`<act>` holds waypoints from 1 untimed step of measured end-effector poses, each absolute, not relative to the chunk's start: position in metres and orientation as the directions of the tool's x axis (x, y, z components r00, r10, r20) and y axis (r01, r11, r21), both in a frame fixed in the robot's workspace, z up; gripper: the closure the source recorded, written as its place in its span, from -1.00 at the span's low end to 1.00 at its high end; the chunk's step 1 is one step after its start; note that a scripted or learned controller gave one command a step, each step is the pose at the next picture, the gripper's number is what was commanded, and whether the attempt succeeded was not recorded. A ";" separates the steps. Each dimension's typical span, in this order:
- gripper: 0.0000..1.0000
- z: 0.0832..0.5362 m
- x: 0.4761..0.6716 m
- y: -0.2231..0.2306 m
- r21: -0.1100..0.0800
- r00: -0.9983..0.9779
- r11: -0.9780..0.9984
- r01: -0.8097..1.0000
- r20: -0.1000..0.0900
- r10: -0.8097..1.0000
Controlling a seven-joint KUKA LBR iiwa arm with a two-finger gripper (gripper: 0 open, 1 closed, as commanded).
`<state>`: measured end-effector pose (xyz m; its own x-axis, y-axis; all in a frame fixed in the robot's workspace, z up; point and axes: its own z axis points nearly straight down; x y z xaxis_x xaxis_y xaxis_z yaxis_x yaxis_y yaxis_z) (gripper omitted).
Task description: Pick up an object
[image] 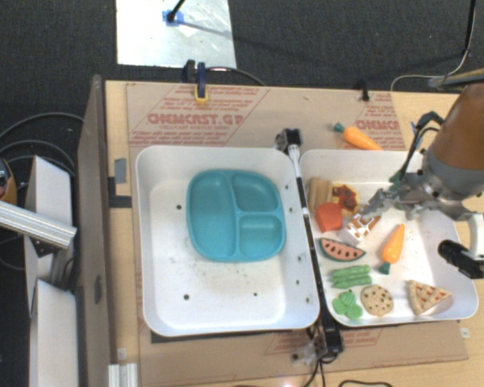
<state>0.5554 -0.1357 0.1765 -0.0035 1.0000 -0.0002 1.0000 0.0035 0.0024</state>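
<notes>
Dark carpet round tabletop (226,107), two white bins on it. Left bin (165,297): teal divided plate (234,214), nothing else. Right bin (460,297): toy food, red block (329,216), watermelon slice (342,250), carrot (393,244), cookie (377,300). End effector (369,206) low over far-left cluster, near red block; grasp state cannot tell. Step, by my reading: reach, object not lifted. Next: settle on one piece, close, raise clear.

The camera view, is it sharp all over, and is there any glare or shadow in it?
Camera view: soft overall; the gripper over the right bin is blurred and hard to read. The shiny sheet on the dark floor glares nearly white. Light is even: the blue plate in the left bin casts only a faint shadow.
</notes>
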 end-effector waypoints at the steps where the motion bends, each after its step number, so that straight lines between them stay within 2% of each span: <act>1: -1.00 0.095 0.541 -0.186 -0.004 0.003 -0.003 1.000 -0.001 1.000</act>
